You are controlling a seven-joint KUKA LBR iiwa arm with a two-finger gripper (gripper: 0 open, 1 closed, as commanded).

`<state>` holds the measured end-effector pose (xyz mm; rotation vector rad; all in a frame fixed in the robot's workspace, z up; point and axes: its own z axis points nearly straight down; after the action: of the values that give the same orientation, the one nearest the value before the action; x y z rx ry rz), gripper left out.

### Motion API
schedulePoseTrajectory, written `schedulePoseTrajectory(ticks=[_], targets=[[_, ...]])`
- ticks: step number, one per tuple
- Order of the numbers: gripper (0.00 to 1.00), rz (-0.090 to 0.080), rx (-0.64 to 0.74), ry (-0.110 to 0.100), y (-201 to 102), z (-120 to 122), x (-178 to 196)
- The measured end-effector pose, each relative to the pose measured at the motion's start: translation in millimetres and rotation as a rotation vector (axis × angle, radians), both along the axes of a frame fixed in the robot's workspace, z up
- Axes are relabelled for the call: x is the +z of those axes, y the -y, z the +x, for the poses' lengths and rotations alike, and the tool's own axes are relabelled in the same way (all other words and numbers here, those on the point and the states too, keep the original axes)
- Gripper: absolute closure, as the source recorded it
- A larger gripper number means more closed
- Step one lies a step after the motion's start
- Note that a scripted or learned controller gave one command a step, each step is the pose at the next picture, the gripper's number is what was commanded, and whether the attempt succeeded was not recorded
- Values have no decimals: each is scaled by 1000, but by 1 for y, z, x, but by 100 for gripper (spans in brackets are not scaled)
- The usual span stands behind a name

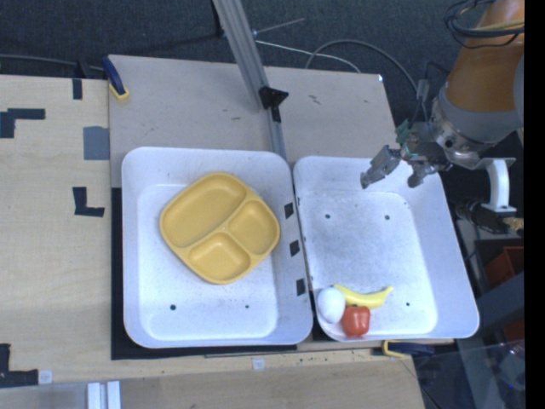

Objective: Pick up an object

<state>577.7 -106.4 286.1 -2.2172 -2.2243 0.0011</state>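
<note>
My pincer (397, 171) hangs with its two fingers spread and nothing between them, over the far rim of the right bin (443, 254). Well below it, in that bin's near left corner, a yellow banana (368, 296), a white egg-shaped object (329, 304) and a red pepper (357, 319) lie bunched together, touching. Off to my pincer's left, the other bin (140, 254) holds a yellow divided tray (219, 227).

Arm reaches in from the right, orange band at the upper right corner, wrist angled down and left, gripper (397, 171) with its two fingers (377, 168) spread apart and nothing between them, hanging at the frame's upper right.
</note>
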Motion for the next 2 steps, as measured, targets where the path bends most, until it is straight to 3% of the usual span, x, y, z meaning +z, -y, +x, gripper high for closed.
schedulePoseTrajectory(ticks=[1, 2], targets=[[0, 0, 0, 0, 0, 0, 0], [0, 0, -1, -7, -5, -1, -64]])
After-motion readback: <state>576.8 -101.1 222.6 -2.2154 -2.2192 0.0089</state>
